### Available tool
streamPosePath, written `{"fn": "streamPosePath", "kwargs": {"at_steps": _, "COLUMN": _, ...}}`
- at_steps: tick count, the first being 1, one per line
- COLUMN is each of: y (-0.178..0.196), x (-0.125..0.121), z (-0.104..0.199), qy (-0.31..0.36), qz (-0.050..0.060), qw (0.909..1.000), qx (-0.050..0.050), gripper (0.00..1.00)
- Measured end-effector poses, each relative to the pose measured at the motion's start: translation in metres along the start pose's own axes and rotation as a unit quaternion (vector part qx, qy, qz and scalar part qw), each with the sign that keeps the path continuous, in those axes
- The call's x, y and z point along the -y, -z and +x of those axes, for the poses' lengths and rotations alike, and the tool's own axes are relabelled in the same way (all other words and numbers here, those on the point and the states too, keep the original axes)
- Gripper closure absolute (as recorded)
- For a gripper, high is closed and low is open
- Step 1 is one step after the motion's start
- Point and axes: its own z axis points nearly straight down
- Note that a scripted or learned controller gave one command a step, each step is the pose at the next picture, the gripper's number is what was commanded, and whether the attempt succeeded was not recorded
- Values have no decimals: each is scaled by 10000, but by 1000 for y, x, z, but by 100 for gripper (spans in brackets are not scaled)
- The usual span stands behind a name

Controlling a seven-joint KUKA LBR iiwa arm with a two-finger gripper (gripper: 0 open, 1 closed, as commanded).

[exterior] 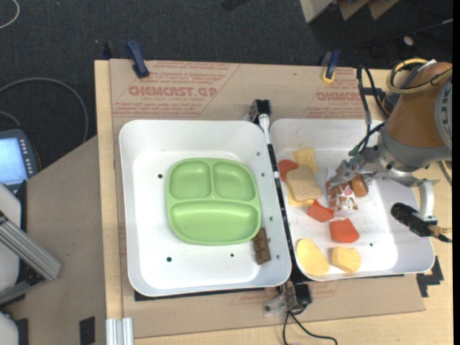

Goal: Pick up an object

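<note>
Brown cardboard with red printed lettering covers the bench (215, 85), held by two clamps at its far edge. On it sit two shallow white bins side by side, both smooth plastic with rounded corners: the left bin (136, 192) and the right bin (410, 254).

One grey arm with an orange band (417, 110) reaches in from the right, its gripper (343, 182) low over the middle of the right bin. How far the fingers stand apart cannot be told — they merge with the items beneath them.

One green tray (213, 201) lies in the left bin, glossy, rounded, divided into three compartments. One small brown block (261, 246) rests beside its near right corner.

Toy food pieces are scattered in the right bin. One beige bread slice (303, 186) lies flat, with one pale yellow wedge (307, 157) behind it. Three orange-red chunks: one (287, 169) by the bin's left wall, one (320, 210) in the middle, one (343, 230) just nearer. Two yellow pieces sit at the near edge — a smooth rounded one (311, 256) and a blocky one (346, 259). One small red-and-white packet (345, 201) and one brown piece (359, 187) lie right at the gripper.
</note>
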Motion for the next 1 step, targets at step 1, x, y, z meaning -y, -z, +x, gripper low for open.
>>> {"fn": "streamPosePath", "kwargs": {"at_steps": 1, "y": -15, "x": -54, "z": 53, "qy": 8, "qz": -7, "qw": 10000, "qx": -10, "gripper": 100}}
